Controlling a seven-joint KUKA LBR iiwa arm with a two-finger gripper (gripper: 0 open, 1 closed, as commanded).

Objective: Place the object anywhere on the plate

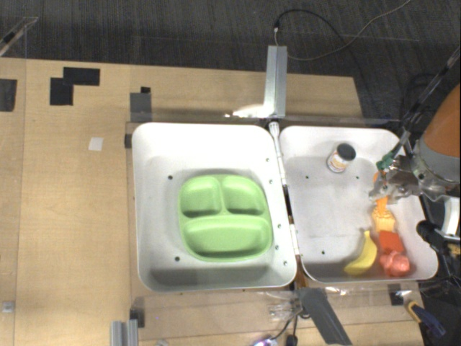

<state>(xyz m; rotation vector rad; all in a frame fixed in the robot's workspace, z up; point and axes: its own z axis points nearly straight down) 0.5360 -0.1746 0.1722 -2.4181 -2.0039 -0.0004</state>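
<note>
Hovering tool (384, 181), finger state unreadable: descend squarely onto orange block (383, 212) directly beneath, avoiding adjacent banana (364, 254).

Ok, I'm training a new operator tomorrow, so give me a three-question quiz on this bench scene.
1. True or false: the green plate has three compartments.
2. Which bin holds the banana? A) left bin B) right bin
3. Fill in: the small jar stands in the ____ bin, apart from the pile of toy food.

Key: 1 true; 2 B; 3 right. The gripper is over the right bin's far side, above the food pile.
</note>
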